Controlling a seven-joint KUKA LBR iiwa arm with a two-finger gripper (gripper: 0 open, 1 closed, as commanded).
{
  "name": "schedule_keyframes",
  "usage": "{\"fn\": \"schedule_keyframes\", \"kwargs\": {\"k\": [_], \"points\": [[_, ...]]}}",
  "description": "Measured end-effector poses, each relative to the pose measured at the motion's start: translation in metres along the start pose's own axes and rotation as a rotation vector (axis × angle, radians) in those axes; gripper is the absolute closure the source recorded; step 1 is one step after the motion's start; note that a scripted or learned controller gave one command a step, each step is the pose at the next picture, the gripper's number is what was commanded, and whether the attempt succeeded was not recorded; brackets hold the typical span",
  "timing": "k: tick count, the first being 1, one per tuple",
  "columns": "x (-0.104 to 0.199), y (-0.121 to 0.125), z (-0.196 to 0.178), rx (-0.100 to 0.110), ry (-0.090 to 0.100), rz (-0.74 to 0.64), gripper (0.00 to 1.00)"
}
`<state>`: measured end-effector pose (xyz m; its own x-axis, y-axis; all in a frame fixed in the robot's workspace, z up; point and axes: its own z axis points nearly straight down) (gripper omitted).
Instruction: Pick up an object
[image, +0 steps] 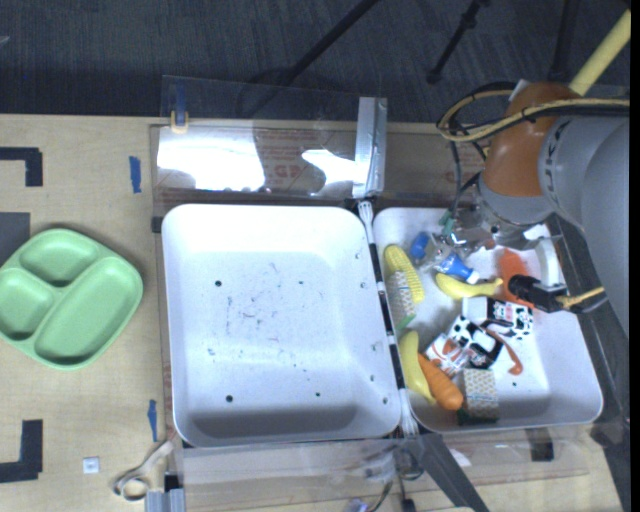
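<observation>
My gripper (453, 238) hangs low over the back of the right bin (575, 400), under the grey wrist with its orange band. Just below it lie a blue packet (457, 267) and a yellow banana (466, 287). A corn cob (402, 280) lies left of them along the bin's left wall, with a small blue piece (420, 246) beside it. Further forward sit a black-and-white toy (470, 345), an orange carrot (441, 383), a second yellow fruit (409, 357) and a woven block (480, 386). Nothing shows between the gripper and these things that I can make out.
The left bin (270, 320) sits beside the right one, a thin rim between them. A green divided plate (66, 296) rests on the bench at far left. A clear panel (262, 160) stands behind the left bin. An orange piece (512, 264) lies under the arm.
</observation>
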<state>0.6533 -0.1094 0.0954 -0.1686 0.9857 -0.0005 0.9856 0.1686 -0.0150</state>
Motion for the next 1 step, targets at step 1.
{"fn": "schedule_keyframes", "kwargs": {"k": [1], "points": [[0.0768, 0.0137, -0.0906, -0.017, 0.001, 0.076, 1.0]]}}
